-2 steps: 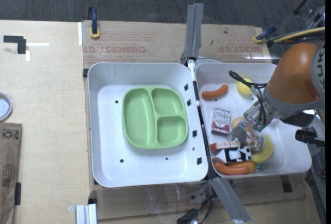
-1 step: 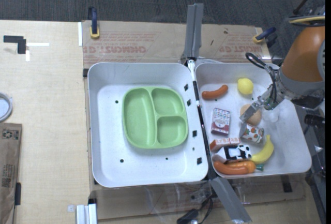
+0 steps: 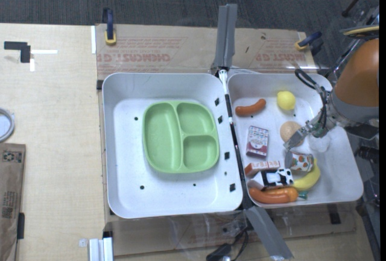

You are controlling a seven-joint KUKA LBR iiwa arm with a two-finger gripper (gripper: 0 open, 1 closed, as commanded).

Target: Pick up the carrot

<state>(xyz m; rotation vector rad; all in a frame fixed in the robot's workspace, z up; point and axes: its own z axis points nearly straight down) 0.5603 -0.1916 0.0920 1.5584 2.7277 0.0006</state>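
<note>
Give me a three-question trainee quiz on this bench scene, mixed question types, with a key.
1. True or false: the green divided plate lies in the left bin.
2. Multiple choice: the carrot lies in the right bin at its (A) far edge, (B) near edge, (C) middle.
3. Short answer: which yellow thing lies just right of the carrot?

Key
1. True.
2. B: it lies along the near edge, below the black-and-white box.
3. The banana. The lemon sits far off, near the sausage, and the gripper hangs mid-bin by the egg.
</note>
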